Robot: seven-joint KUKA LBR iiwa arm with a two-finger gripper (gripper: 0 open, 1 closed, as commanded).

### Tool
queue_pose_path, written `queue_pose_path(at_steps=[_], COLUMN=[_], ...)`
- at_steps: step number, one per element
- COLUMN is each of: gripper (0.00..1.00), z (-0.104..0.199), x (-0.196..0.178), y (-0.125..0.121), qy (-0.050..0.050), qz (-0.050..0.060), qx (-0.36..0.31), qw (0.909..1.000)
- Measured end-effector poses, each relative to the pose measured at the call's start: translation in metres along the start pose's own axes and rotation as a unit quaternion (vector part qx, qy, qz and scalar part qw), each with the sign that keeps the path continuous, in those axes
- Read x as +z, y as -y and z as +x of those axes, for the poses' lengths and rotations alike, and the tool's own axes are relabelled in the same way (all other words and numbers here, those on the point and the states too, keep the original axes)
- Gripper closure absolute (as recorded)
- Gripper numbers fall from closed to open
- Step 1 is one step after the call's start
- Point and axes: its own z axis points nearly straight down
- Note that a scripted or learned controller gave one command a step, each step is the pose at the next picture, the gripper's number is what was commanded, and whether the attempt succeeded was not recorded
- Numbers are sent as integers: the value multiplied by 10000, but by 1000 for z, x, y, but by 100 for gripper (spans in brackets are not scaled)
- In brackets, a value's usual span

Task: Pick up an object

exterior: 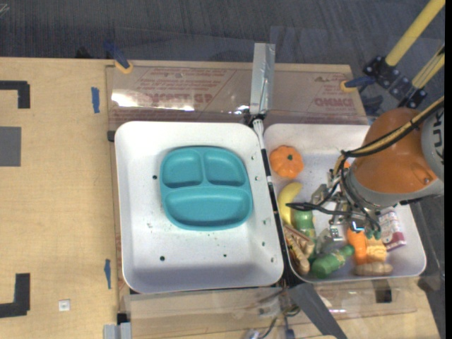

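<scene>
Pale wooden bench [56, 210], two white bins — teal tray [206, 188] in left, fingers [337, 226] over toys, grip unreadable

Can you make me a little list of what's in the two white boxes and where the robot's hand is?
left bin: holds a teal divided plate, lying flat near the middle
right bin: holds a pile of toy food
toy pumpkin: orange, at the back of the right bin, apart from the pile
toy banana: yellow, by the divider between the bins
green toy vegetable: at the front of the pile
gripper: low over the pile in the right bin
grasp: cannot tell
</scene>
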Motion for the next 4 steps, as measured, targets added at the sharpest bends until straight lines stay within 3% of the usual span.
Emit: queue_pose_path(at_steps=[1,2,3,4], gripper=[0,0,0,0], z=[31,-24,17,7], x=[0,1,1,1], y=[79,99,122,122], qy=[32,-4,-13,1], qz=[32,3,-1,16], qx=[-511,-795,-753,-1410], qw=[9987,9968,9972,9900])
